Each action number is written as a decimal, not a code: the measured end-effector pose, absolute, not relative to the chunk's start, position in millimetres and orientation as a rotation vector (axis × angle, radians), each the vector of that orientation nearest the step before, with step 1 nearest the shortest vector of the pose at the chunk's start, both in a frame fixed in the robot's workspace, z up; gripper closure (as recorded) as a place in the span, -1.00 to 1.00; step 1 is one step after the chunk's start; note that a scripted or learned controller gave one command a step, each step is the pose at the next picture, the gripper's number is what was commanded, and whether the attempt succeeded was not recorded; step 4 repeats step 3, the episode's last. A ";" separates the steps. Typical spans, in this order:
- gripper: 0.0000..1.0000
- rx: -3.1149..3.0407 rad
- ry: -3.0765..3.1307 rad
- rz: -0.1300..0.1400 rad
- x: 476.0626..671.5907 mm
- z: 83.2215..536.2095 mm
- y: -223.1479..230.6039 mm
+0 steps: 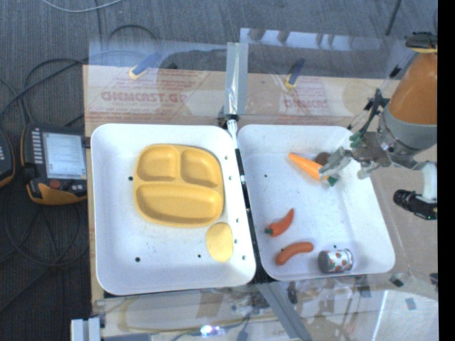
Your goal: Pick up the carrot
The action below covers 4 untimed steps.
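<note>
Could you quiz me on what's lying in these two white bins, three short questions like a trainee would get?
1. True or false: the carrot lies in the left bin.
2. Which thing sits nearest the gripper? A) the yellow divided tray B) the carrot C) the small can
3. Fill in: the yellow tray has ___ compartments.

Key:
1. False; it lies in the right bin, near the top.
2. B; the gripper is right beside the carrot's end.
3. Three.

One fixed overhead camera, slanted down, both white bins (106,261) in frame
</note>
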<state>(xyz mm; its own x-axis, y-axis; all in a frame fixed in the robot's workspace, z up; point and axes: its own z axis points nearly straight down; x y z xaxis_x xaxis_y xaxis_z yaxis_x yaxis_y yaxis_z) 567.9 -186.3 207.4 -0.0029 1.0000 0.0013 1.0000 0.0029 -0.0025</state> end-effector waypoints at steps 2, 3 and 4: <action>1.00 -2.113 -2.322 0.000 616.2 101.7 -199.8; 1.00 -2.402 -2.024 0.004 598.1 215.2 -146.0; 1.00 -2.402 -2.024 0.004 598.1 215.2 -146.0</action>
